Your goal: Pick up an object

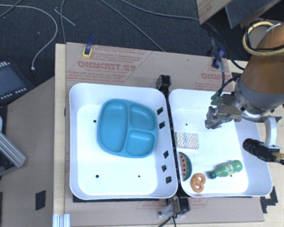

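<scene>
Hovering over the upper half of the right bin (252, 189), my gripper (213, 121) points down at bare white floor; from this angle I cannot tell how it is set, and nothing shows in its grasp. The things to pick lie below it toward the bin's near edge. A small patterned square pad (187, 140) sits closest, near the dividing wall. Below that, a watermelon slice (184, 166) leans against the same wall, with a pretzel (198, 182) just beside it in the corner. A green bottle (226, 169) lies on its side to the right of the pretzel. A black cylindrical part on my arm (259, 149) juts out above the bottle.

In the left bin (80, 179) a blue divided plate (127, 128) rests alone, well apart from me. Black clips (167, 155) line the wall where the bins meet. Both bins stand on a brown board (116, 63) printed with red lettering, laid on a pale bench. Dark carpet (138, 9) beyond carries loose white cables (51, 21).
</scene>
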Available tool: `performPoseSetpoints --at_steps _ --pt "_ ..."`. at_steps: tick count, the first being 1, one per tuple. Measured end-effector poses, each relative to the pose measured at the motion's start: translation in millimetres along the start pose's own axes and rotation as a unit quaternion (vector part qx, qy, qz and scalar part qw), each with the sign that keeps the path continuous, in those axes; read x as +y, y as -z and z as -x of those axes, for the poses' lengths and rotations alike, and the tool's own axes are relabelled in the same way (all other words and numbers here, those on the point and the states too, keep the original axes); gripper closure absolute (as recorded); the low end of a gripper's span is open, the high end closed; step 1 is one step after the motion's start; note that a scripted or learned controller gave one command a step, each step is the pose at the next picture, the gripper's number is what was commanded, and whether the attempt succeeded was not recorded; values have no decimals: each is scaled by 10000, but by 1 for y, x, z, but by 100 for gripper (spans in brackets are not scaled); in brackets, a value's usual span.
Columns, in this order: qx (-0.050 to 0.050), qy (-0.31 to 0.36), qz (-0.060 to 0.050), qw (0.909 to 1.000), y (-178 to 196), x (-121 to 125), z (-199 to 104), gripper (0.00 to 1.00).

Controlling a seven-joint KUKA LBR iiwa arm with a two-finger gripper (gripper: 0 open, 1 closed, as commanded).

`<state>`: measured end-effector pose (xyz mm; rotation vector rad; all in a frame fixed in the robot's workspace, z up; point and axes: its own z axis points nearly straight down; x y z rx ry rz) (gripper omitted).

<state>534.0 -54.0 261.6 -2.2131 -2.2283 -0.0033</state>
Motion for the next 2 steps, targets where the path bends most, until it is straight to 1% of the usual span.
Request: performPoseSetpoints --at_steps 1,2 --pt "-3 1 5 10000 2 13 -56 100" --pt "1 0 -2 10000 -12 28 -117 100"
